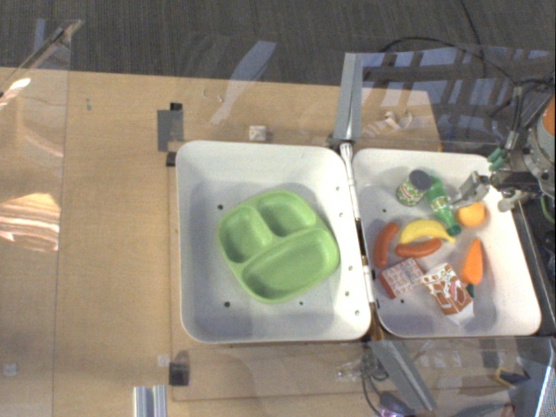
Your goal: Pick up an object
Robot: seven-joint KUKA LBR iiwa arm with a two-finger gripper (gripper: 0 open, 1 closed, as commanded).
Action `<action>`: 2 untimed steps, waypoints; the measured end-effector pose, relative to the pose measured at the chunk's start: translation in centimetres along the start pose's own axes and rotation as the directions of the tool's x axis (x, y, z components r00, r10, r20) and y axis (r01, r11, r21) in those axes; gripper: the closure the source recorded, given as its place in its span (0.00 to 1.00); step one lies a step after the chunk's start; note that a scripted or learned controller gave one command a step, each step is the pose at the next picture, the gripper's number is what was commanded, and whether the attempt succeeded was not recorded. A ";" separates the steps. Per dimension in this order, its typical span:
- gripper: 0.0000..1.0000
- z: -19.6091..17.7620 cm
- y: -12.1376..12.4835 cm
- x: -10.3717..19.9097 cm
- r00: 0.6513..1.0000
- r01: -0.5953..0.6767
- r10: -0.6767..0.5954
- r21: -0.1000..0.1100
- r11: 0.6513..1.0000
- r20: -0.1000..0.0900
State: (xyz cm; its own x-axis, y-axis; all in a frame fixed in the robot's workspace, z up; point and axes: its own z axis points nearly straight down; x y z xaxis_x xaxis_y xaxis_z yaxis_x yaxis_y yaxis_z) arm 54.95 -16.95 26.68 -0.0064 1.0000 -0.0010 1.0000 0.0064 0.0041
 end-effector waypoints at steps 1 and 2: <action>0.00 15.9 6.0 -2.2 0.990 -0.139 0.139 -0.003 0.990 0.000; 1.00 14.8 6.1 -2.0 0.991 -0.135 0.135 -0.004 0.991 -0.001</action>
